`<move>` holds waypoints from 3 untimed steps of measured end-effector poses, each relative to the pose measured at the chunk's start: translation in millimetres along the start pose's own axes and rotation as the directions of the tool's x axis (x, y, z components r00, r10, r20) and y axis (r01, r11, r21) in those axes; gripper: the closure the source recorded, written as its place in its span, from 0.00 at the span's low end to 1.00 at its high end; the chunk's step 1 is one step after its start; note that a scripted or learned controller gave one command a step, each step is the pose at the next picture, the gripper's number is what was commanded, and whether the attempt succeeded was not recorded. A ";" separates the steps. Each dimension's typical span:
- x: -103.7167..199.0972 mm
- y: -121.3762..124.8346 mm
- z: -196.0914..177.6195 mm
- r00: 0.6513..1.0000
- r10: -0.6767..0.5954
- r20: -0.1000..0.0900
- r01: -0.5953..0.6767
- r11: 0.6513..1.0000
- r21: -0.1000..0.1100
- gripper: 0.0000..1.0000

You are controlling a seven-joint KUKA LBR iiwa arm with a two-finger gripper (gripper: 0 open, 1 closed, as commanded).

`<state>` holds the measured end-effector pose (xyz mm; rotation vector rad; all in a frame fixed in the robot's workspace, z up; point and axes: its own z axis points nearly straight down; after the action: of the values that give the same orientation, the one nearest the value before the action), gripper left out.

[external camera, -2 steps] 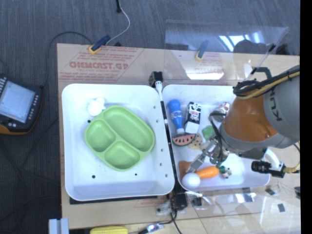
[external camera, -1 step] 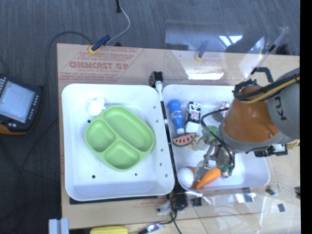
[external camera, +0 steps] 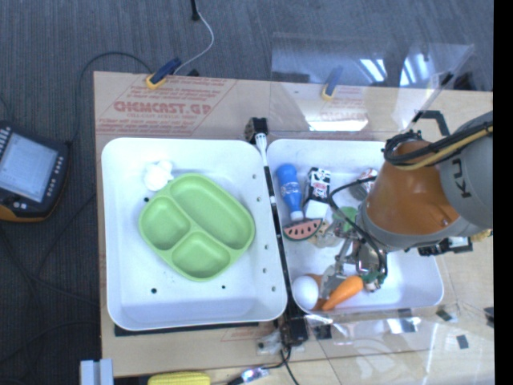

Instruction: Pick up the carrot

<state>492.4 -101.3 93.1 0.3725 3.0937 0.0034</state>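
The orange carrot [external camera: 341, 293] lies near the front wall of the right bin [external camera: 417, 289], slanted, with its thin tip pointing front-left beside a white egg [external camera: 304, 289]. My gripper [external camera: 360, 266] hangs below the orange wrist band, just above and behind the carrot's thick end. Its two fingers stand apart, open, and I see nothing held between them. The arm covers the bin's middle and right part.
In the right bin a watermelon slice [external camera: 303, 230], a blue bottle [external camera: 288, 184], a small black-and-white carton [external camera: 319, 184] and a green piece [external camera: 346, 215] lie behind the gripper. The left bin [external camera: 120, 295] holds a green divided plate [external camera: 196, 224] and a white object [external camera: 157, 173].
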 end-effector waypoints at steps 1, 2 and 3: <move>-0.8 -2.0 -0.1 0.960 -0.282 0.002 0.282 0.960 -0.002 0.00; -19.4 -47.4 -101.7 0.921 -0.388 -0.013 0.388 0.922 0.000 0.00; -12.9 -20.8 1.7 0.912 -0.410 -0.010 0.410 0.912 0.000 0.00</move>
<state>500.1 -124.6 91.6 -0.2855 3.1134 -0.0060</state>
